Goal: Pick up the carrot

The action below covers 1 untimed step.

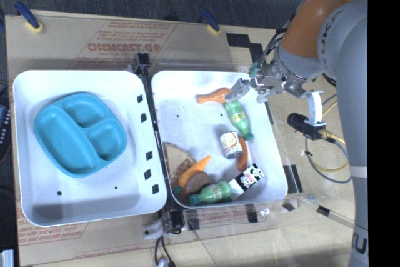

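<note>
Two bins on desk (75,40); carrot (194,172) lies in right bin (187,81), near front edge among clutter, untouched. Gripper (240,87) hovers at far side beside green bottle (237,117); finger state unclear. Pick not started.

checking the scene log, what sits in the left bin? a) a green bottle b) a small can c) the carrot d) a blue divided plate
D: the blue divided plate lies in the left bin, while the green bottles, the small can and the carrot are all in the right bin.
</note>
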Motion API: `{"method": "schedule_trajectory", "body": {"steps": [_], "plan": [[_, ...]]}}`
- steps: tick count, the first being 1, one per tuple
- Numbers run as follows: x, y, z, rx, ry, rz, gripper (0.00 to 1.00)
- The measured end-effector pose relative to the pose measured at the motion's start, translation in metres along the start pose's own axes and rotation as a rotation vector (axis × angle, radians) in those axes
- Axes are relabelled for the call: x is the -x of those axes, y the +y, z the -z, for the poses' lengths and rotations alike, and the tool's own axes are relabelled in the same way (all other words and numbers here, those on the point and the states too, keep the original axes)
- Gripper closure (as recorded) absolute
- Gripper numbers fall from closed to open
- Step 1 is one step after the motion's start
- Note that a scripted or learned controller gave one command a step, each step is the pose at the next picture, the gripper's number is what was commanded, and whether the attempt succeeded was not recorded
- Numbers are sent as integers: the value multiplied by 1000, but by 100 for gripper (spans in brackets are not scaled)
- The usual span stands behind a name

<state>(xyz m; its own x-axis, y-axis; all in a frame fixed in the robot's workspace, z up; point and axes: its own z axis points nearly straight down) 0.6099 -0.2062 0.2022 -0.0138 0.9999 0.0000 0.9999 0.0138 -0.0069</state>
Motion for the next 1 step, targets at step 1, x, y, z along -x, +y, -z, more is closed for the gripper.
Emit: {"method": "schedule_trajectory", "body": {"steps": [1], "plan": [[-64, -55, -112, -3, 4, -283, 0]]}}
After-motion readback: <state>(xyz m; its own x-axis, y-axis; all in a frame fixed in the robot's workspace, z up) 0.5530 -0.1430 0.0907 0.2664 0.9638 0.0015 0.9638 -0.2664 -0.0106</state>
